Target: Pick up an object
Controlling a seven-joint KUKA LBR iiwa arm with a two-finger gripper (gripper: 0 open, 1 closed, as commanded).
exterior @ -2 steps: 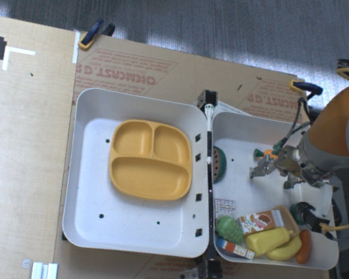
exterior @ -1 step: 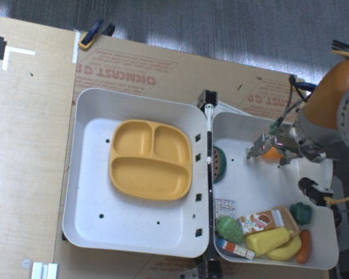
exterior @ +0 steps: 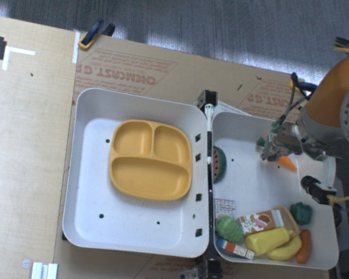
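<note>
My gripper (exterior: 273, 148) hangs over the far part of the right bin (exterior: 247, 182), below the arm's orange band. A small orange piece (exterior: 288, 164) sits right against its lower right side; whether it is gripped or just lying beside it is unclear. At the bin's near right lies a pile: a yellow banana-like toy (exterior: 270, 242), a printed carton (exterior: 266, 221), a leafy green toy (exterior: 230, 229), an orange-red stick (exterior: 304, 247) and a dark green lump (exterior: 301, 212). A watermelon slice toy (exterior: 217, 164) leans on the left wall.
The left bin (exterior: 82, 206) holds a yellow divided plate (exterior: 151, 159). A printed card (exterior: 224, 208) and a red-and-blue tube (exterior: 236, 249) lie near the pile. Cables and a black clip (exterior: 318, 189) hang off the arm over the right bin's right side.
</note>
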